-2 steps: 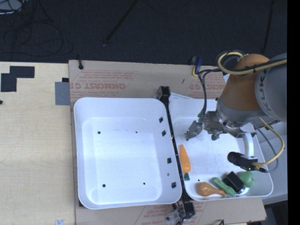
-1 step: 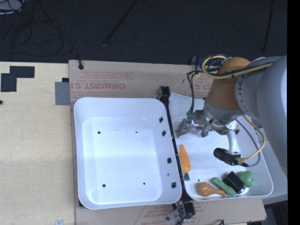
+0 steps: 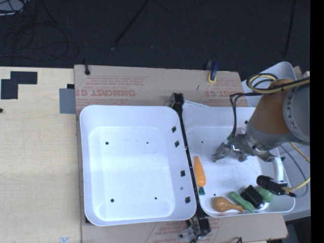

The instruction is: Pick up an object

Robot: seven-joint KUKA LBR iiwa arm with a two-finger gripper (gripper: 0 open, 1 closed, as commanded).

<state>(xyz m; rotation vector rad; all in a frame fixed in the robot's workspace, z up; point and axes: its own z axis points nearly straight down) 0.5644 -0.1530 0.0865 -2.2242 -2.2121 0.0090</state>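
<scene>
Gripper (image 3: 218, 155) hovers mid-right over right bin (image 3: 217, 135), jaw state can't tell; carrot (image 3: 199, 171) just below-left, likely target.

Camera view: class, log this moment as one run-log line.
gripper: over right bin | holding: nothing seen | carrot: by divider | left bin

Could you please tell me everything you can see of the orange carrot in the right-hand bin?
The carrot is a small orange toy, smooth like plastic, with a green tip at its near end. It lies flat on the floor of the right bin, lengthwise along the left wall by the divider, its narrow end pointing away. It lies apart from the other toys, and the gripper is to its right, not touching it.
</scene>
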